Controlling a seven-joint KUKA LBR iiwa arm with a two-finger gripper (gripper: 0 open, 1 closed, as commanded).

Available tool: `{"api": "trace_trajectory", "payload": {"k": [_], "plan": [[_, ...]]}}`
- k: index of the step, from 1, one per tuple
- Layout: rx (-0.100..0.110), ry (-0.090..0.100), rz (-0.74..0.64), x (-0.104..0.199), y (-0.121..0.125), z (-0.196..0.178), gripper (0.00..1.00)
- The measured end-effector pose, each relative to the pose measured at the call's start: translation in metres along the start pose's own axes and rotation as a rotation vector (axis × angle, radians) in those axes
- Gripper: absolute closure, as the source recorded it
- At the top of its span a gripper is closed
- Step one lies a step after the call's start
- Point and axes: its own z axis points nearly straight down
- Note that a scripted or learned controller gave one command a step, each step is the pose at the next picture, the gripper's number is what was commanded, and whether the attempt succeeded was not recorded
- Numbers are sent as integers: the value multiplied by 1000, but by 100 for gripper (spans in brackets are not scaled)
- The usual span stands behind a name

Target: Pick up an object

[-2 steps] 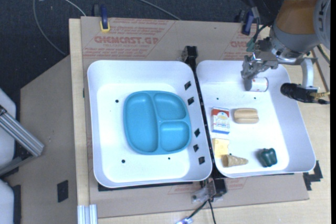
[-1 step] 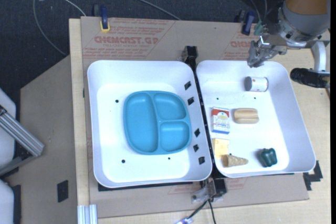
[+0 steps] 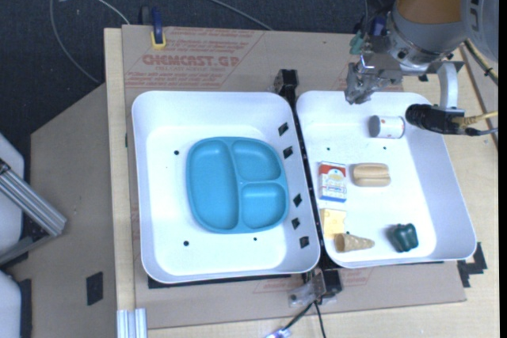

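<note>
While the claw [image 3: 358, 93] hangs over the right bin's [image 3: 444, 194] far edge, grip state unreadable, a small white can [image 3: 386, 126] lies just beside it; bread roll [image 3: 370, 174], carton [image 3: 333, 181], cheese [image 3: 333, 220], cone [image 3: 352, 243] and green pepper [image 3: 403, 237] sit nearer, unobstructed.

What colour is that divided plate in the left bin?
The divided plate is light blue, plain with no pattern, seen clearly in the camera view.

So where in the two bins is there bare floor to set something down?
Left bin: a ring of floor around the blue plate. Right bin: its right side past the bread roll and green pepper. Crowded: the carton, cheese and cone cluster.
</note>
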Motion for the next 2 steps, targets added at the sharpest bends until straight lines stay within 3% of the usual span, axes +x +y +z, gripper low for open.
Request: {"api": "trace_trajectory", "payload": {"k": [2], "plan": [[3,0,1,96,-6,19,100]]}}
